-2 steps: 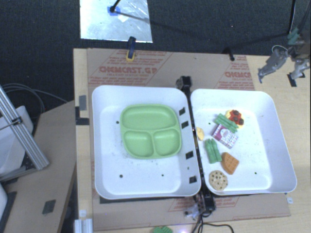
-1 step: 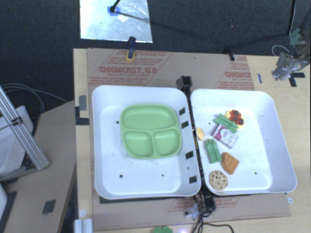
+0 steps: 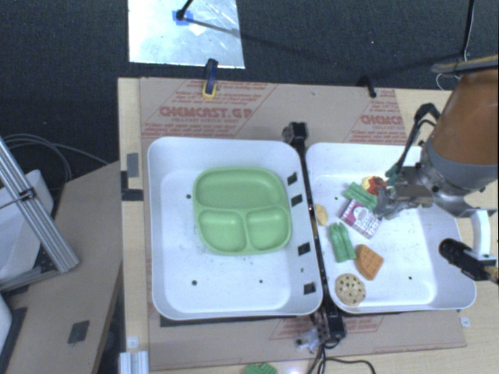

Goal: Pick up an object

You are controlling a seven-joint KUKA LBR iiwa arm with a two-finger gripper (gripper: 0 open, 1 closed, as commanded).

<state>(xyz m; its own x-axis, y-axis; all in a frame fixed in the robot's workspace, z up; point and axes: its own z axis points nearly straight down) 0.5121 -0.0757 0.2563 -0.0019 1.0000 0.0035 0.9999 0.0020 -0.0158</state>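
Grey jaws (image 3: 385, 202), state unclear, hang just beside the pink packet (image 3: 359, 216)

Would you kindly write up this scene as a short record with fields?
left bin: holds a green divided plate
right bin: holds a cookie, an orange waffle piece, a green pod, a pink-and-white packet, and small green and red items
gripper: low over the right bin, at the packet's right edge
grasp: cannot tell from this view
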